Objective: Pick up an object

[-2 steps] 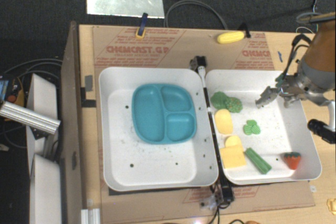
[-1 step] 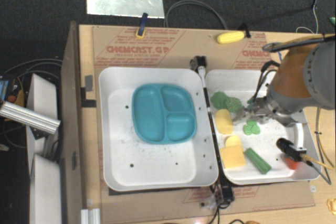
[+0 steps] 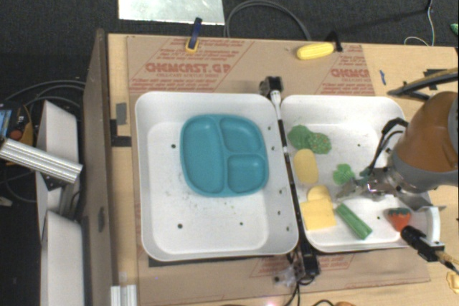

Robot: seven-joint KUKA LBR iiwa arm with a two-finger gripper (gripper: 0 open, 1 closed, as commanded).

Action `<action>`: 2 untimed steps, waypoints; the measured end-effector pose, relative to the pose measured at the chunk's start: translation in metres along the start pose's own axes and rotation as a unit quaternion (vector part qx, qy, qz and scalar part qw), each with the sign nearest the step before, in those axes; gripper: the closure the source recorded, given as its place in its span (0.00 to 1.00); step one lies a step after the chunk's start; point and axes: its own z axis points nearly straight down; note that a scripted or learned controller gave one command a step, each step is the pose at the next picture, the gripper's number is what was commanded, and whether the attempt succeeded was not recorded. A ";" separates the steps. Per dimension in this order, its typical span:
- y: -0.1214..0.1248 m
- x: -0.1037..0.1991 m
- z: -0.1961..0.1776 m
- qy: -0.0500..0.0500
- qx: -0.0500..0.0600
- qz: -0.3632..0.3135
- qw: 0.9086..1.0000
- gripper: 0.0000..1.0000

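Note:
The right bin (image 3: 358, 111) holds several toy foods: a flat green leafy piece (image 3: 309, 139), a pale yellow piece (image 3: 306, 166), a small green piece (image 3: 343, 173), a yellow block (image 3: 318, 211), a green stick (image 3: 353, 221) and a small orange piece (image 3: 399, 218). My gripper (image 3: 355, 187) is low in this bin, just right of and below the small green piece and above the green stick. The arm's orange band (image 3: 430, 132) sits over the bin's right side and hides part of it. No object is clearly seen between the gripper's tips.
The left bin (image 3: 161, 226) holds a teal divided plate (image 3: 224, 155). A metal clamp (image 3: 272, 88) sits on the divider between the bins. A yellow object (image 3: 314, 51) lies on the cardboard behind the right bin.

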 end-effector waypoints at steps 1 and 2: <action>0.035 0.022 -0.165 -0.002 -0.012 -0.007 1.000 0.00; 0.060 0.044 -0.087 0.000 -0.003 -0.005 1.000 0.00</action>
